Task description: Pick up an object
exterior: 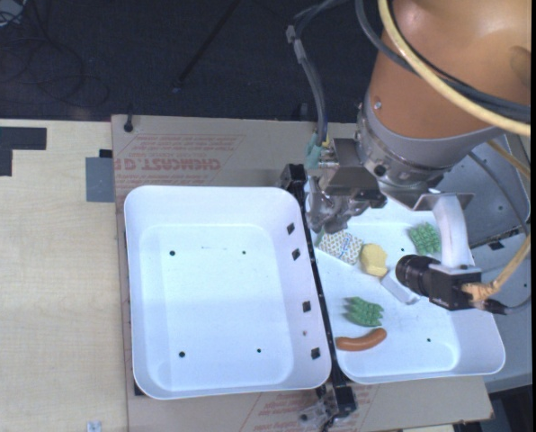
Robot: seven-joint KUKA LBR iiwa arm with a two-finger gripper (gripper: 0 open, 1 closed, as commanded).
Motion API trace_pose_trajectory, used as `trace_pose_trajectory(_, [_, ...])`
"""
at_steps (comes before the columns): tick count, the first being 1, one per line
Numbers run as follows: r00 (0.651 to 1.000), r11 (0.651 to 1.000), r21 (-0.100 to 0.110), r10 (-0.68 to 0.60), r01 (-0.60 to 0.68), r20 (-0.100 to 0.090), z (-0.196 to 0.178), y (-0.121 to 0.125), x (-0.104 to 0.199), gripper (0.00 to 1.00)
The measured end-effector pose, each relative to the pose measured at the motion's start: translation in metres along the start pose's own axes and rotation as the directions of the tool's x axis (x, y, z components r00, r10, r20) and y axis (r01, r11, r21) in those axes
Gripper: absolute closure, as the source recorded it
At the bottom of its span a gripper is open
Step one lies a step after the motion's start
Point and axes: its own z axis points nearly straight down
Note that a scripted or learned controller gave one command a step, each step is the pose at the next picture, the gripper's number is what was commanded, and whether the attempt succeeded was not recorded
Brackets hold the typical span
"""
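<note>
Two shallow white bins sit side by side on the bench: the left bin (151, 241) in the middle of the frame, and the right bin (448, 354) toward the lower right, which holds all the loose objects. These lie spread apart on its floor, which leaves room to come down on any one of them. An orange-brown toy sausage (361, 339) lies near the bin's lower edge, a green leafy toy (364, 310) just above it, a yellow lump (373, 259) nearer the middle, a second green piece (424, 238) toward the right, and a blue-and-white patterned packet (341, 246) at the upper left corner of that bin. The gripper (325, 216) hangs low, right above the packet, beside the wall between the bins; whether it is released or clenched I cannot tell, as the wrist hides it. Judging by the position, the packet is the likely pick target.
</note>
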Motion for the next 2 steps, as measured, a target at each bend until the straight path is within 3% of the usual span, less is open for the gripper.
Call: trace_pose_trajectory(2, [1.000,1.000,0.008,-0.016,0.016,0.002,-0.0181,0.0003,0.0013,1.00])
